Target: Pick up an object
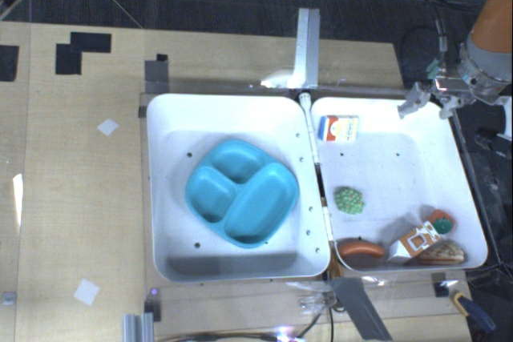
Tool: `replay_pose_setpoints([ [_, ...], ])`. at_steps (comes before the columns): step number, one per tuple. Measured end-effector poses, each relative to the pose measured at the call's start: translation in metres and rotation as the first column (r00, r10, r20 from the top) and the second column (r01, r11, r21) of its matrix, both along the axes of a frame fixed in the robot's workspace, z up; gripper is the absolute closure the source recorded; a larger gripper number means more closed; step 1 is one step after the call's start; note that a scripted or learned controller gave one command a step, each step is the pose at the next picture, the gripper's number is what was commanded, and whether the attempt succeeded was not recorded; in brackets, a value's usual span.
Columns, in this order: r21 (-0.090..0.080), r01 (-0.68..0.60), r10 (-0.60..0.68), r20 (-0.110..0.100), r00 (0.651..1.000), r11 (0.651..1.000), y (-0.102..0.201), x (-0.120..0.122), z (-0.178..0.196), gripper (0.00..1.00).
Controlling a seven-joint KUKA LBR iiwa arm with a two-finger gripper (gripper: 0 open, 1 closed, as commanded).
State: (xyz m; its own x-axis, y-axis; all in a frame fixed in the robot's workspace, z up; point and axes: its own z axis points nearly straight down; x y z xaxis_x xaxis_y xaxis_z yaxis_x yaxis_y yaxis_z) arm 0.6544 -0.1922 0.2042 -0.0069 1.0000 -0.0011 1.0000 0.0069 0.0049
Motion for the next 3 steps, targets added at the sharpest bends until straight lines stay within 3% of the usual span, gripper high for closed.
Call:
replay_pose_setpoints([
  [1,0.0,0.053,-0.053,-0.001,0.999,0.999,-0.013,-0.049,-0.089,0.0],
  [2,0.001,0.065,-0.065,-0.001,0.998,0.998,-0.006,-0.098,-0.043,0.0],
  [3,0.0,0.039,-0.039,0.001,0.999,0.999,0.0,-0.084,0.003,0.0],
])
